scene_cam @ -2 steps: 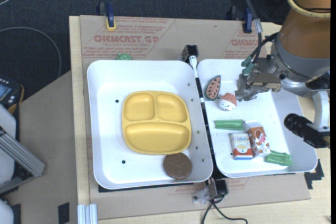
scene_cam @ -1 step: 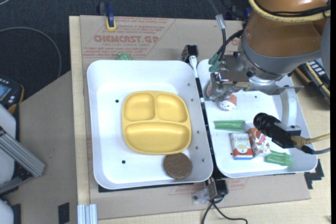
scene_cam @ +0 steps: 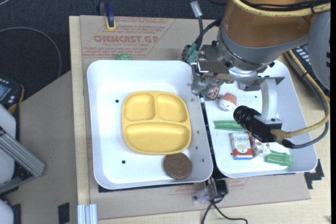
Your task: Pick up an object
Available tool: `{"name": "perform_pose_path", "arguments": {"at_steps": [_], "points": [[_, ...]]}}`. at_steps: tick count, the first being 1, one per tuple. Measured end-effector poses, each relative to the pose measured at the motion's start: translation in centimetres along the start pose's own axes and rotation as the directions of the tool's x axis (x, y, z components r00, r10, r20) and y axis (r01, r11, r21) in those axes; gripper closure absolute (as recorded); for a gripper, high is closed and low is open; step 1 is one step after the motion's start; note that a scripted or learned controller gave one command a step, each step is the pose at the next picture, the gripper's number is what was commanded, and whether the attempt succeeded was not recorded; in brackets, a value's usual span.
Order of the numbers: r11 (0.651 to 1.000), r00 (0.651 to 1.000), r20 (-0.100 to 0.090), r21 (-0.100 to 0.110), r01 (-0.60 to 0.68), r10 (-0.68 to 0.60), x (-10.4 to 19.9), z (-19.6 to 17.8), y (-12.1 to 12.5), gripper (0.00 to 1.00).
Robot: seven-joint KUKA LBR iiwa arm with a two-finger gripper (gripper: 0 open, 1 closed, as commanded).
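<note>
Arm: The grey arm point(scene_cam: 273, 2) with the orange band comes in from the right and hangs over the top part of the right bin point(scene_cam: 300, 113).
End effector: The end effector point(scene_cam: 206, 81) is low over the top left corner of the right bin, right by the wall where the two bins meet.
End effector state: I cannot tell if it is open or closed, or if it grips anything.
Closest thing: A small brown thing point(scene_cam: 212, 94) lies in the right bin just under the end effector. It is very near, but I cannot tell if they touch.
Next thing: A small white and orange thing point(scene_cam: 227, 103) lies just beside the small brown thing, a little lower and to the right.
Green stick: A green stick point(scene_cam: 226, 125) lies flat farther down the right bin, apart from the end effector.
Little box: A red and white little box point(scene_cam: 241, 145) lies below the green stick, near the bottom of the bin.
Green piece: A green piece point(scene_cam: 277, 158) lies to the right of the little box, near the bottom right corner.
Left bin: The left bin point(scene_cam: 100, 113) holds a yellow plate point(scene_cam: 156, 122) with three parts, in the middle. A brown round disc point(scene_cam: 177, 166) lies right by the plate's lower edge.
Tabletop: Both bins sit side by side on a brown board point(scene_cam: 131, 34) on the tabletop.
</note>
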State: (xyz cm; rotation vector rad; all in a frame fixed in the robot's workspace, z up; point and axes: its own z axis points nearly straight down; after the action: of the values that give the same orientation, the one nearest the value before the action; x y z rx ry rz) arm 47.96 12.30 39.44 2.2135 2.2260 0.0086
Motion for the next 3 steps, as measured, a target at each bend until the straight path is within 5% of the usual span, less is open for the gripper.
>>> {"name": "perform_pose_path", "arguments": {"at_steps": [1, 2, 3], "points": [[1.0, 1.0, 0.002, 0.002, -0.004, 0.004, -0.6, -1.1, 0.0, 1.0], [1.0, 1.0, 0.006, 0.017, -0.015, 0.015, -7.7, 10.0, 1.7, 1.0], [1.0, 1.0, -0.001, -0.004, -0.001, 0.001, -3.9, 1.9, 0.1, 1.0]]}}
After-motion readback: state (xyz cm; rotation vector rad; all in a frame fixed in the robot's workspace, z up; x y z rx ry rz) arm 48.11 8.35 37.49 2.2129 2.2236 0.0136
